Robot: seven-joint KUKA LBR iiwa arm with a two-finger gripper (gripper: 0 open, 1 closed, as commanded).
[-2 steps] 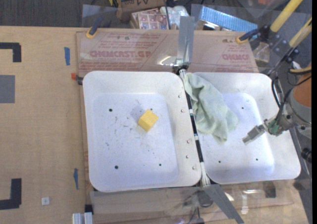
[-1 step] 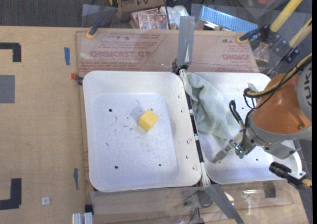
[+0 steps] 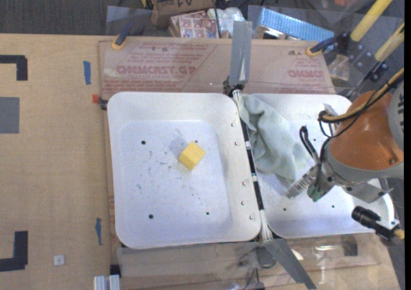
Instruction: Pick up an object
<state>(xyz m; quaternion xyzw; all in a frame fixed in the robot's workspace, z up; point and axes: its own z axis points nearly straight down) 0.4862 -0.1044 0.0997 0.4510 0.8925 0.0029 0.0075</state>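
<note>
A small yellow block (image 3: 191, 155) lies near the middle of the left white bin (image 3: 128, 218). A pale green cloth (image 3: 273, 141) lies crumpled along the left side of the right white bin (image 3: 302, 224), with part of it draped over the divider between the bins. My gripper (image 3: 303, 187) is low in the right bin, at the cloth's lower right edge. The arm's orange band (image 3: 366, 138) and grey wrist hang over it and hide much of it. Whether it touches the cloth I cannot tell.
A cardboard sheet (image 3: 167, 70) lies behind the bins, with clamps and clutter further back. A metal bracket (image 3: 241, 51) stands over the divider at the far rim. Black cables (image 3: 308, 141) loop beside the arm. The wooden bench (image 3: 51, 154) stretches to the left.
</note>
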